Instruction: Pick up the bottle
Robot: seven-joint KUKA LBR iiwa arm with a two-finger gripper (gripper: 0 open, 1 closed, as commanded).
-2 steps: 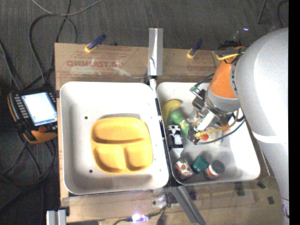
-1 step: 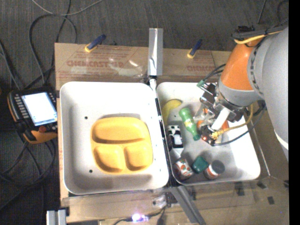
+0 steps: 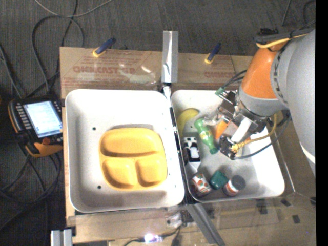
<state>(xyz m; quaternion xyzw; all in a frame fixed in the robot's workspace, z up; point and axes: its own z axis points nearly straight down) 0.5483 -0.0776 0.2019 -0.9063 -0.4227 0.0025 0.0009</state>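
Note:
A green translucent bottle [image 3: 206, 135] lies tilted in the right bin [image 3: 261, 174], near its upper middle. My gripper [image 3: 222, 133] hangs low over the bin, right against the bottle's right side, with a small orange thing [image 3: 220, 129] directly beside it. The wrist and its cables hide the gripper's tip, so I cannot make out any grasp on the bottle. The arm with its orange band [image 3: 259, 81] reaches in from the upper right.
A yellow round object [image 3: 186, 118] lies to the upper left of the bottle. Below it are a black-and-white item [image 3: 191, 149], a small can [image 3: 200, 184], a teal block [image 3: 219, 179] and a red-topped can [image 3: 234, 186]. The left bin [image 3: 77, 102] holds a yellow divided tray [image 3: 134, 157].

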